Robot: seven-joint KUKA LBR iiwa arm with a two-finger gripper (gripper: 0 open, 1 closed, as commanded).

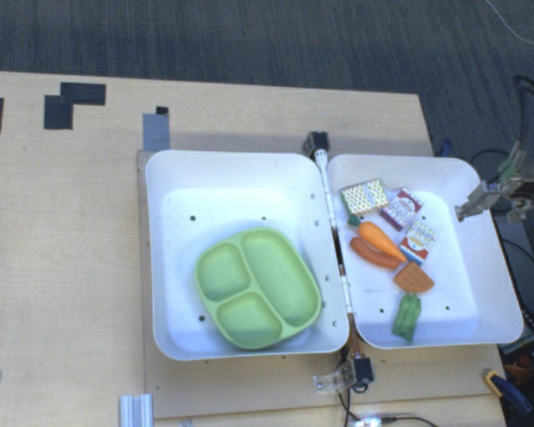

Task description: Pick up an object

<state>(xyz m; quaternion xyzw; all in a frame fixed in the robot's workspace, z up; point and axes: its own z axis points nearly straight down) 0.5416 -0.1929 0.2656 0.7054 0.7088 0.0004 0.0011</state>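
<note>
Nearest my camera, at the bottom edge of the table (62, 310), sits a small metal bracket (135, 409), far to the left of and below the end effector (489, 199). From my seat I see the end effector at the right rim of the right bin (481, 265), with the arm entering from the right; I cannot tell how wide it stands, and nothing shows between its tips.

Just left of it lies a cluster of small things: a purple packet (400, 209), a white-and-blue packet (418, 237), a checkered box (364, 197), and lower left an orange carrot (379, 238) touching a red sausage-like piece (374, 254). Below those rest a brown wedge (414, 279) and a green pickle-like piece (406, 317). Well to the left, the left bin (178, 238) holds a green divided plate (257, 287).
</note>
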